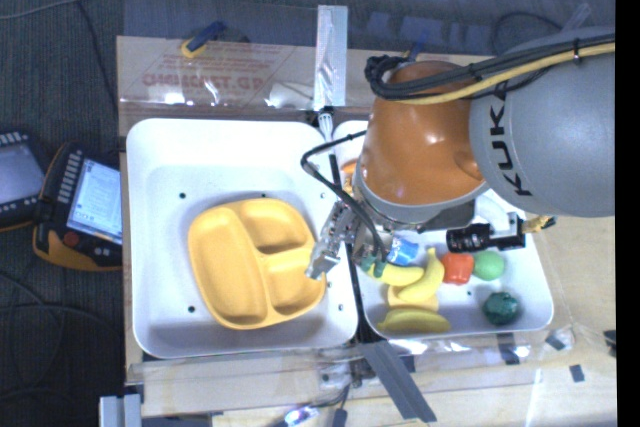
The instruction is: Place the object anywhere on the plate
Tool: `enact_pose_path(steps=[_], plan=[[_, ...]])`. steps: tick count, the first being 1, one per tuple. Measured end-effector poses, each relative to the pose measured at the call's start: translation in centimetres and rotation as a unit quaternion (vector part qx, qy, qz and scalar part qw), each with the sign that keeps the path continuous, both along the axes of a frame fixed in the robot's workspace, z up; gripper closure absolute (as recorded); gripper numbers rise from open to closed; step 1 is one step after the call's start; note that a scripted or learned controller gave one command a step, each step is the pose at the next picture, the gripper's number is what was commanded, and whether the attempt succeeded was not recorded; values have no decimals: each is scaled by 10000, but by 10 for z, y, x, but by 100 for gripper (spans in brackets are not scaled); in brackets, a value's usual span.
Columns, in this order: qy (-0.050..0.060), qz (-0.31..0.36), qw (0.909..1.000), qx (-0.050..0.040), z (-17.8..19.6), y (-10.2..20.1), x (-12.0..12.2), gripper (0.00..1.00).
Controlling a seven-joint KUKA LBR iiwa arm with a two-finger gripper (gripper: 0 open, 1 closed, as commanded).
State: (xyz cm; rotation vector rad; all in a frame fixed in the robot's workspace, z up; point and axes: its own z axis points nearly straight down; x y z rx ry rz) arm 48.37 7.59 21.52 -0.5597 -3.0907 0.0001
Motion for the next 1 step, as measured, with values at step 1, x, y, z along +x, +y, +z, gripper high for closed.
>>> enact_pose_path(steps=[1], plan=[[2,457,9990,0,-84,69,71,100]])
